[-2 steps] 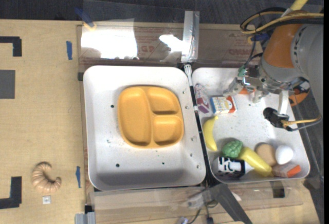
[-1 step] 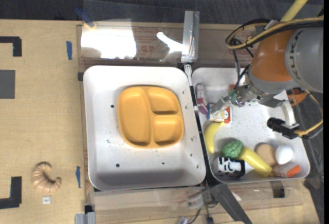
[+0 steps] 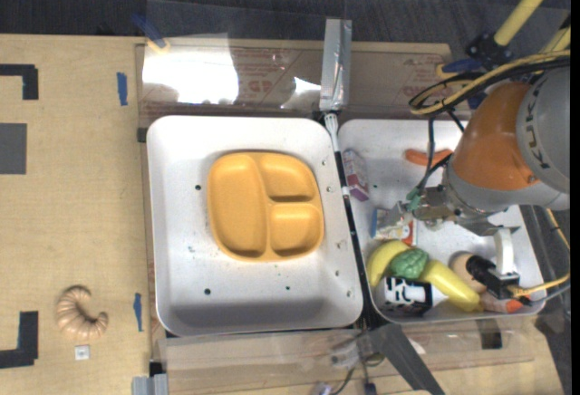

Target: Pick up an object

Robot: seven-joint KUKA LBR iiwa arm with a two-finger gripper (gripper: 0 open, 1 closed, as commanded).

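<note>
The right bin [image 3: 381, 138] holds several small objects. A yellow banana [image 3: 450, 283] lies along its near side, with a green broccoli-like piece [image 3: 410, 262] on it and a black-and-white object [image 3: 408, 293] just in front. An orange carrot-like piece [image 3: 424, 156] lies near the far side, and a small printed packet [image 3: 392, 224] sits in the middle. My gripper [image 3: 426, 203] hangs low over the bin's middle, just right of the packet, below the orange band [image 3: 489, 149]. The wrist hides most of it.
The left bin [image 3: 172, 230] holds a yellow divided plate [image 3: 265, 204]. A beige croissant-shaped toy [image 3: 82, 312] lies on the wooden bench at the lower left. Yellow and black cables [image 3: 471, 76] loop above the right bin. A clear plastic sheet [image 3: 245, 67] stands behind the bins.
</note>
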